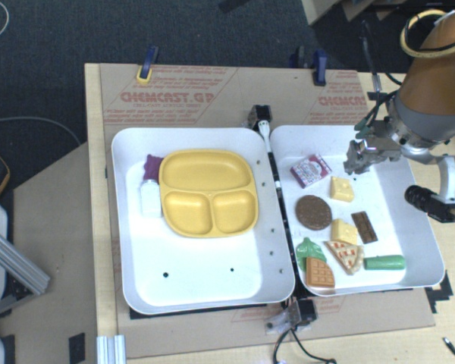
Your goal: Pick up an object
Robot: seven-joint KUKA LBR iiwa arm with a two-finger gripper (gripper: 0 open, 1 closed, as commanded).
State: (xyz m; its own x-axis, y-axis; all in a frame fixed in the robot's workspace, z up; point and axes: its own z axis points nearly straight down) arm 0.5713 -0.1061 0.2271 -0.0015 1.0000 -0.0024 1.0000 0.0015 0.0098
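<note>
From the camera view, my tool [362, 156] hangs over the right bin [425, 233], just above the yellow cheese wedge [342, 189], poised to descend; whether it's open I cannot tell.

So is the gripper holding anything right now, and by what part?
Nothing seen held. The gripper hangs over the right bin, above the cheese wedge, with no object between its fingers.
</note>
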